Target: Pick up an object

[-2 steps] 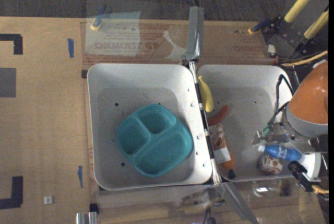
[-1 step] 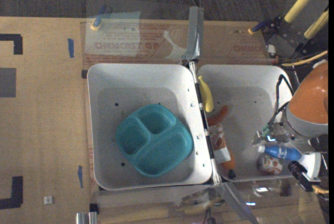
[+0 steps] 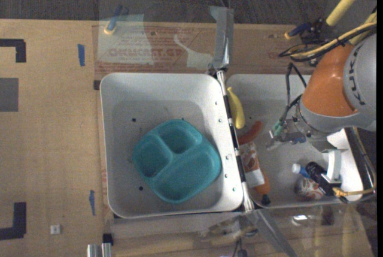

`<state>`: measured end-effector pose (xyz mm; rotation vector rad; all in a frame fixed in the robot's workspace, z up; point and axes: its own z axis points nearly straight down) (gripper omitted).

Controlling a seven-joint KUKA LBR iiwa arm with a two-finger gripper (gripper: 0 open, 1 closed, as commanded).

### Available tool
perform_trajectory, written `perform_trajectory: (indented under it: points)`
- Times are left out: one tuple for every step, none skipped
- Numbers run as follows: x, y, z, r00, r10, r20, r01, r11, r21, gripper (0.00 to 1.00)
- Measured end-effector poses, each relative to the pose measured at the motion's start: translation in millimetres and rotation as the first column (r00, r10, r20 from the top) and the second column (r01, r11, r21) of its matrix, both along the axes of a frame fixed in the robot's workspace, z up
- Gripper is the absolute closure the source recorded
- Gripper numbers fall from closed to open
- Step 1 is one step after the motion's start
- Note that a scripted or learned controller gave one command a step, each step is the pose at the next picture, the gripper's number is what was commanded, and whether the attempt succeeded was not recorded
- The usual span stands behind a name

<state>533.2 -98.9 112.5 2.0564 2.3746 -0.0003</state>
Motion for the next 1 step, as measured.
perform_trajectory:
  points:
    - [45.3,43.6,71.2,0.997,-0.076,-0.001,0.076,0.997,-0.001,0.0]
